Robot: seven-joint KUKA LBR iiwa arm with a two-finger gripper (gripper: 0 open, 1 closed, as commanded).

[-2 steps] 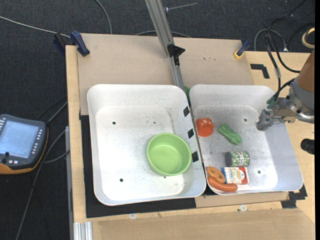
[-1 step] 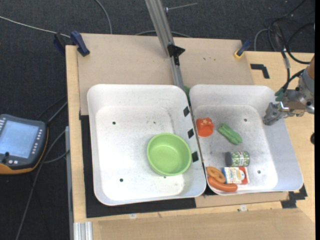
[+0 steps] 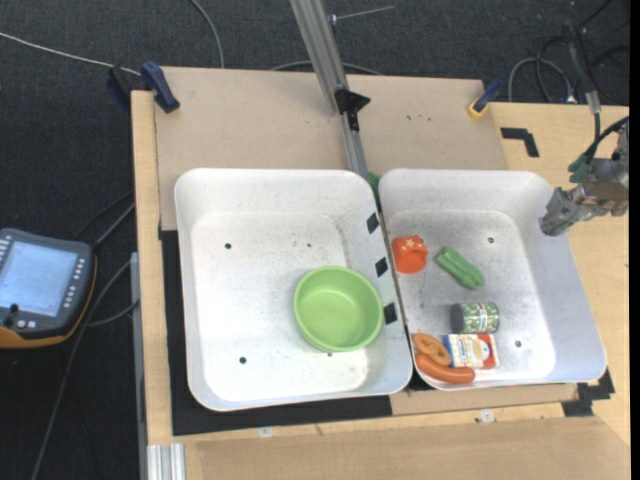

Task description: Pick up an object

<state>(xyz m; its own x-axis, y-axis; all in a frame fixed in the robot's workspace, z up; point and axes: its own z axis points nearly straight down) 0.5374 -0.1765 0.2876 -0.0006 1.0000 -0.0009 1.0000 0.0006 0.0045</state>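
Hand (image 3: 556,218) at right bin's (image 3: 560,268) right rim, apart from toys w/ bare floor between

blue clamp (image 3: 160,86) | yellow clamp (image 3: 485,98) | pendant (image 3: 40,285) | metal rail (image 3: 325,48)

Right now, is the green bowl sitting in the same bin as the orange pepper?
No, the green bowl sits in the left bin, while the orange pepper lies in the right bin.

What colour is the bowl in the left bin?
Light green. The bowl shows best in the camera view.
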